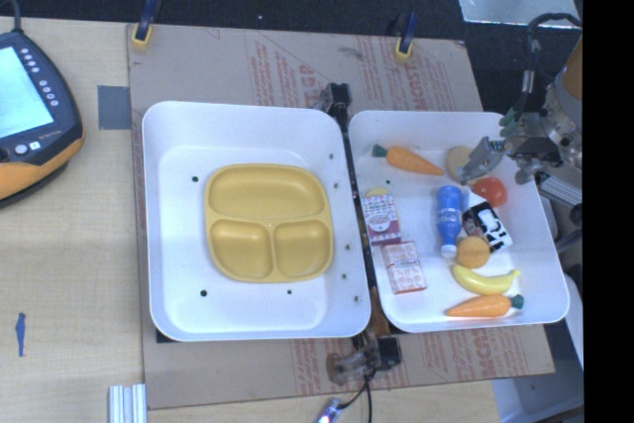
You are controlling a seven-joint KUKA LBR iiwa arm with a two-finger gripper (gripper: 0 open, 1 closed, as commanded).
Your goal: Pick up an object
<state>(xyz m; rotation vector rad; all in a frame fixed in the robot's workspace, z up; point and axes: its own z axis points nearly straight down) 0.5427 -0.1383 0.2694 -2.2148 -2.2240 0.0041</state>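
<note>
The right bin holds a carrot, a tan round piece, a red tomato, a blue bottle, a black and white item, an orange, a banana, a second carrot and two small boxes. My gripper hovers over that bin's far right corner, just above the tomato and beside the tan piece. Its fingers look spread apart, with nothing between them.
The left bin carries a yellow divided plate. A teach pendant lies on the bench at the far left. Clamps pin the cardboard sheet along its far edge.
</note>
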